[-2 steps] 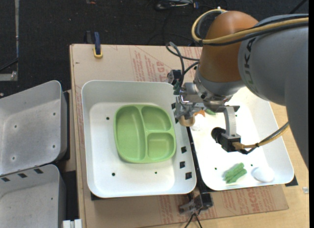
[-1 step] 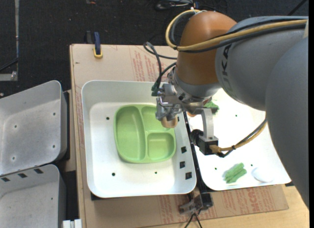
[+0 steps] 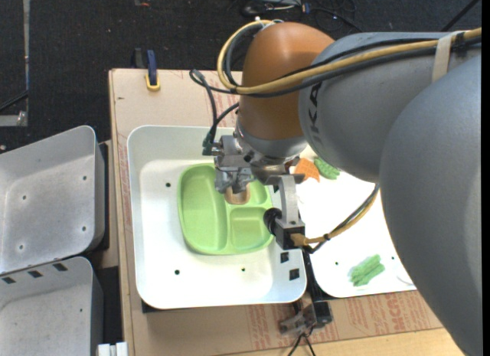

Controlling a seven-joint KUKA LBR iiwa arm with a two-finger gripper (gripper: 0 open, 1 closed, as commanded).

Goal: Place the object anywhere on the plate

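Note:
A light green divided plate [image 3: 200, 217] lies in the left white bin [image 3: 157, 270]. My gripper [image 3: 236, 189] hangs over the plate's right side, near the ridge between its compartments. A small tan-brown object [image 3: 240, 195] sits between the fingertips, low over the plate. I cannot tell whether it touches the plate. The orange band and the grey arm hide the back right of the bin.
In the right bin [image 3: 341, 274] an orange and green carrot-like toy [image 3: 312, 168] peeks out beside the wrist, and a green leafy piece [image 3: 366, 270] lies near the front. A cable loops down from the wrist past the plate's right edge.

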